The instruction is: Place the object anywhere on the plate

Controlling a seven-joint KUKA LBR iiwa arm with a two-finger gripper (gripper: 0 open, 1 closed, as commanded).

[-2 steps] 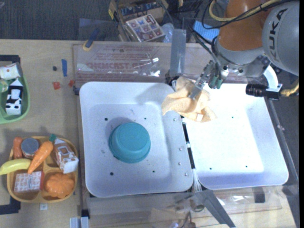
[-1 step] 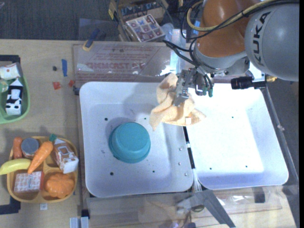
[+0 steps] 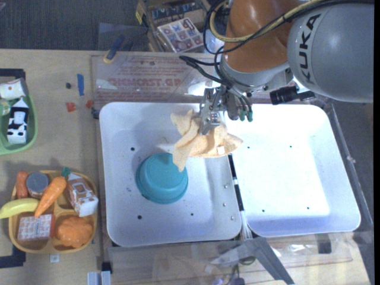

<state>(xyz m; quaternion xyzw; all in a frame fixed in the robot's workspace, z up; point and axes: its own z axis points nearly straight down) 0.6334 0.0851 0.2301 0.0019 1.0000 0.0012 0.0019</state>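
yellow cloth [image 3: 202,138]: pale, crumpled, hanging from the gripper over the left bin's right side; lower corner droops to the blue dish's rim, looks like it touches it
gripper [image 3: 210,122]: fingers pinched on the cloth's top, w/ fabric bunched between them
arm [image 3: 309,46]: grey w/ orange band, reaching in from the right, wrist above the back edge of the bins
blue dish [image 3: 162,179]: round, teal-blue, sits in the left bin, left of centre, nr the front; cloth isn't lying on it, just overlaps its upper right edge
left bin [image 3: 119,218]: white, shallow, holds the dish
right bin [image 3: 297,177]: white, just beside the left one
tray [image 3: 12,227]: yellow, far left on the bench, w/ toy food incl. a carrot [image 3: 50,196] and banana [image 3: 16,207]
green dish [image 3: 29,136]: upper left, small items in it
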